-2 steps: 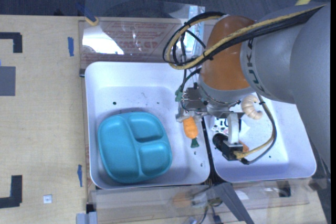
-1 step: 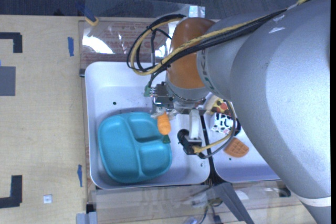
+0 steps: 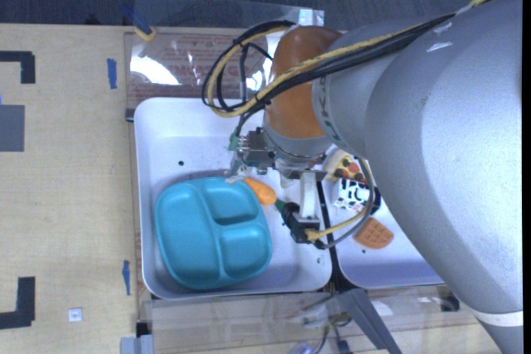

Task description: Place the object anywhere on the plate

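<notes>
1. Orange piece (image 3: 262, 193) sits at the 2 o'clock edge of the teal plate (image 3: 203, 249). On the rim or just beside it, can't tell.
2. Gripper (image 3: 278, 178) is at the piece's 1 o'clock, very close. Grasping or released: can't tell.
3. Risk: so near the rim, the piece probably tips or slides off into the left bin (image 3: 166, 137).
4. Waffle (image 3: 373, 235) and a black-and-white item (image 3: 353, 193) lie in the right bin (image 3: 390, 265), at the gripper's 3–4 o'clock, not in the way.
</notes>
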{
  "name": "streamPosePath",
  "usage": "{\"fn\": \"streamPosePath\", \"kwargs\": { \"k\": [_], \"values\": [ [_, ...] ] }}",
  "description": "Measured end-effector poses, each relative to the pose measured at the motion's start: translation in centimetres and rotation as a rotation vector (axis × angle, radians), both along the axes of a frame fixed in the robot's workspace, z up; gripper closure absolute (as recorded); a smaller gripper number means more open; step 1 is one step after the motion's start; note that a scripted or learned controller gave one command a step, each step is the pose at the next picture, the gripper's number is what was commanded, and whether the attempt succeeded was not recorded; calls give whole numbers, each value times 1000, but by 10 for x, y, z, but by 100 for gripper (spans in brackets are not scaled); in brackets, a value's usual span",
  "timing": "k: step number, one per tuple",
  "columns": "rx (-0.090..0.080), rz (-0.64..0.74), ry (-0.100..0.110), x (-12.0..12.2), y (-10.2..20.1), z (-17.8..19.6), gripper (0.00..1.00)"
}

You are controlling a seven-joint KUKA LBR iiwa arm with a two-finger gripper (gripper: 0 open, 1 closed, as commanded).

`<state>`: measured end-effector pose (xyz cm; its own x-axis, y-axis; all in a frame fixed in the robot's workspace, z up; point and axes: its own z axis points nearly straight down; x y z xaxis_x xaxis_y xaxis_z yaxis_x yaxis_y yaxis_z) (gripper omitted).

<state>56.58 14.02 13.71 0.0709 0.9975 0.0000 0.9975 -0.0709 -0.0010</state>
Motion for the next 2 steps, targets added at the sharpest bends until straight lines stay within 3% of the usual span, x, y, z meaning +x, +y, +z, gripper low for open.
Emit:
{"fn": "streamPosePath", "kwargs": {
  "k": [1, 2],
  "values": [
    [1, 0, -1, 0, 0, 10, 100],
    [1, 161, 3, -52, 19, 20, 100]
  ]
}}
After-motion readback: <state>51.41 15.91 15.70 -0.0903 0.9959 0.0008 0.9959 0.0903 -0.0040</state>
